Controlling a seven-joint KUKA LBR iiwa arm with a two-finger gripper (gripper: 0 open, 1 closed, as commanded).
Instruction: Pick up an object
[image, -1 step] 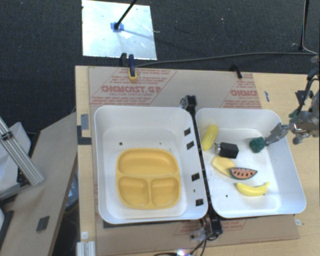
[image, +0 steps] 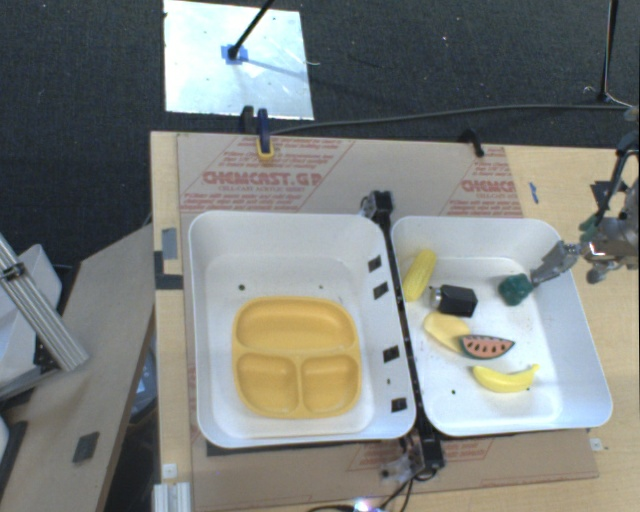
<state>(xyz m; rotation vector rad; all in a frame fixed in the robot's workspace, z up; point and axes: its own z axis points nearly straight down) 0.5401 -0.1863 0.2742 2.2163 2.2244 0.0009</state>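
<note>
Gripper (image: 548, 266) reaches in low over right white bin (image: 590, 400), tip touching dark green round toy (image: 515, 290), prob. lining up a grab. Can't tell fingers' state. Yellow plastic banana (image: 505, 378) lies well apart.

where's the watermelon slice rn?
In the camera view, the watermelon slice lies in the right bin, near its middle, against the yellow piece on its left and just above the banana.
</note>
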